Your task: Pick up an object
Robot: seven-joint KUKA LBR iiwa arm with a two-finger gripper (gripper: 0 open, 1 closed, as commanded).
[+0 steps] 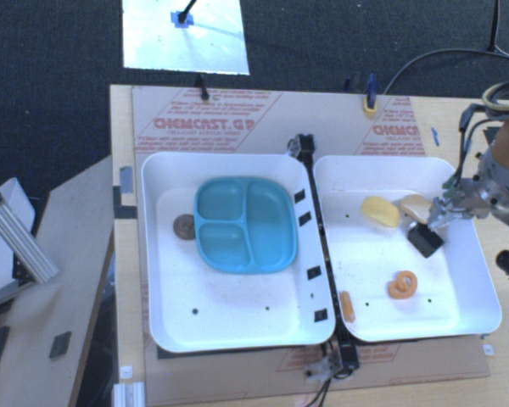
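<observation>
My gripper [425,240] hangs low over the right bin [467,312], its dark tip near the bin's upper middle. Just to its left lies a yellow rounded object [379,211]. A tan piece [414,205] lies right beside the gripper, partly hidden by the wrist. An orange ring-shaped object [402,285] rests on the bin floor below the gripper, apart from it. A small orange stick [346,305] lies by the bin's left wall. Nothing is visibly held.
The left bin [170,312] holds a blue divided plate [243,225] and a small brown disc [184,226] at the plate's left edge. A black-marked ridge [314,227] separates the bins. The grey arm [500,185] enters from the right, with cables above it.
</observation>
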